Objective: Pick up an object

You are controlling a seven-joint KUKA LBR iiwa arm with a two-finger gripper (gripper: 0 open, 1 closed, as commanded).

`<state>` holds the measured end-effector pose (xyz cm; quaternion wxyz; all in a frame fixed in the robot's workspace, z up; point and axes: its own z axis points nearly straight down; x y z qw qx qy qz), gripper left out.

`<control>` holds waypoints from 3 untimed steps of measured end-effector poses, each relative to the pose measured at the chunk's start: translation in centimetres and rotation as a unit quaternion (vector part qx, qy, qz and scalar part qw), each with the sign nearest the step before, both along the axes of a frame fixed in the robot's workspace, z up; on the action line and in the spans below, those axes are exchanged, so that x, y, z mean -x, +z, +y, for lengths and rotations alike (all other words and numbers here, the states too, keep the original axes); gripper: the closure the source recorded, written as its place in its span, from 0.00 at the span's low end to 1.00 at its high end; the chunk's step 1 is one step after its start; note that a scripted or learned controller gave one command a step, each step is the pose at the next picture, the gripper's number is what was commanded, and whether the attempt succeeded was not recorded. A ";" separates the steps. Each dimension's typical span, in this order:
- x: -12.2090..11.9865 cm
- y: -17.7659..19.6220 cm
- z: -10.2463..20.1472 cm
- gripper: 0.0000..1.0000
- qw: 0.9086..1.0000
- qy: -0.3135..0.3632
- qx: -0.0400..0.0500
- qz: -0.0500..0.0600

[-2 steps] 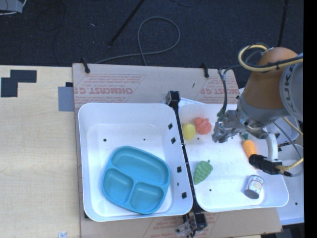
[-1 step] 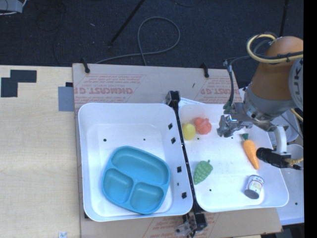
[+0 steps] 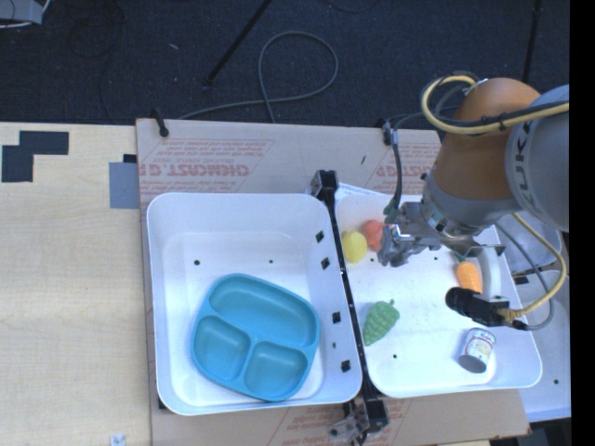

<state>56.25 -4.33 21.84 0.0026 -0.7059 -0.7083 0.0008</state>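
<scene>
A wooden bench (image 3: 65, 277) carries two white bins; the right bin (image 3: 521, 370) is where the arm (image 3: 483, 147) has its gripper (image 3: 395, 247) low, just right of a yellow fruit (image 3: 353, 245). It looks like the reach before a grasp. The roundish fruit shows no long axis. The gripper's state I cannot tell.

Two bins, six things

One blue divided tray (image 3: 254, 336); one yellow fruit (image 3: 354, 245), one red-orange fruit (image 3: 373, 231), one green bunch (image 3: 380, 322), one orange piece (image 3: 469, 276), one small can (image 3: 477, 349).
</scene>
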 end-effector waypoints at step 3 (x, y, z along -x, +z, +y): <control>0.8 1.2 14.6 1.00 1.000 0.000 0.001 -0.001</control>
